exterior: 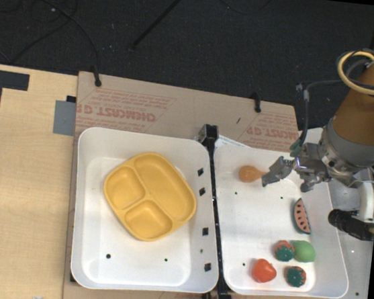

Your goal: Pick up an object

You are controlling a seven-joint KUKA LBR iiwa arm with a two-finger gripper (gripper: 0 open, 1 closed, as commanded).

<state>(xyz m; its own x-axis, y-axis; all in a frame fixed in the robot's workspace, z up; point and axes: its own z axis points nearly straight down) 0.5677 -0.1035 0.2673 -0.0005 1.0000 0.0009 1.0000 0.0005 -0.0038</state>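
My gripper (292,177) hangs over the back of the right bin (253,218), reaching in from the right. It is open, with nothing between its fingers. One finger (275,172) ends just right of an orange, pear-shaped toy (248,174). A watermelon slice (302,216) lies by the bin's right wall. At the front right sit a green ball (304,250), a red-and-teal piece (284,251), a red pepper-like toy (263,271) and another teal-and-red piece (295,276).
The left bin (93,249) holds a yellow divided plate (149,195). A black divider (210,209) runs between the two bins. The grey arm with its orange band (364,113) stands over the right edge. Cardboard (178,114) lies behind the bins.
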